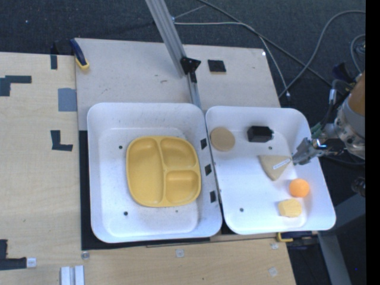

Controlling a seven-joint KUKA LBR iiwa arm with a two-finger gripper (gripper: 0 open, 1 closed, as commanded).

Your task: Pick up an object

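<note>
Camera view: gripper [304, 152] sits low at the right bin's [237, 209] right edge, tip just beside the tan wedge [274, 166]; can't tell its state. Same bin holds a tan round disc [222, 139], black block [259, 134], orange ball [300, 188] and yellow chunk [290, 208], all apart. Left bin [107, 159] holds 1 yellow divided plate [162, 171].
</note>
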